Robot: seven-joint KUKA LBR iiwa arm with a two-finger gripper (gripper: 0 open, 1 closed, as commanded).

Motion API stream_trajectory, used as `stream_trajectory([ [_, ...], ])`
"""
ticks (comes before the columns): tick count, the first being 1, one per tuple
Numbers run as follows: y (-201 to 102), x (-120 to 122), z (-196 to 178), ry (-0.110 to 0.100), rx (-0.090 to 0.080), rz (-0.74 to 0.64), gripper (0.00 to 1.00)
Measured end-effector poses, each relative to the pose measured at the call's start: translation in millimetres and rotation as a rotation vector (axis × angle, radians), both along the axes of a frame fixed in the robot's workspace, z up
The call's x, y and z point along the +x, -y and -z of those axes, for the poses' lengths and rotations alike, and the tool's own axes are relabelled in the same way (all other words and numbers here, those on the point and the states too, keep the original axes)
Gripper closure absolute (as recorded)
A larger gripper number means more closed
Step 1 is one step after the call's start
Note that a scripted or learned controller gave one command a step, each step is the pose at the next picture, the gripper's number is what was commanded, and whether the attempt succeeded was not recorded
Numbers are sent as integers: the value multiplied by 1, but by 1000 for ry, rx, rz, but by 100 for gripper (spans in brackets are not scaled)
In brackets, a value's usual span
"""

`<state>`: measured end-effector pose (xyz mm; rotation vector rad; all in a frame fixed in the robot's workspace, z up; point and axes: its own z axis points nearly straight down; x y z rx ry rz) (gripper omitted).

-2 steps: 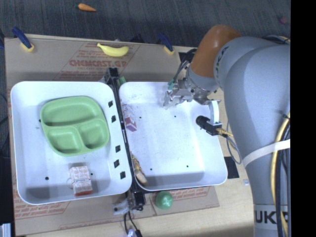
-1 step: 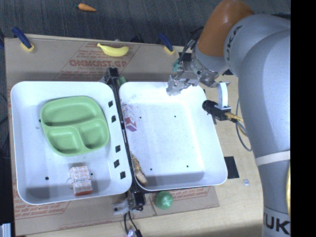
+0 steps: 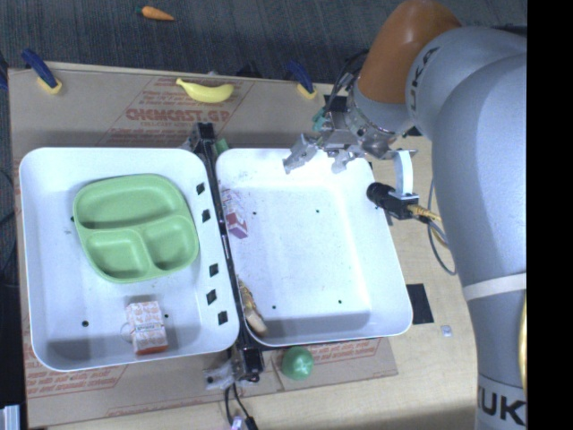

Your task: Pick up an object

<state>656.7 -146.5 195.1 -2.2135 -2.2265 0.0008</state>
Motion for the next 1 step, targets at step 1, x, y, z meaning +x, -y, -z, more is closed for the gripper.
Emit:
stream_trajectory([
  [1,65,-2,67,-4,-1,4,0],
])
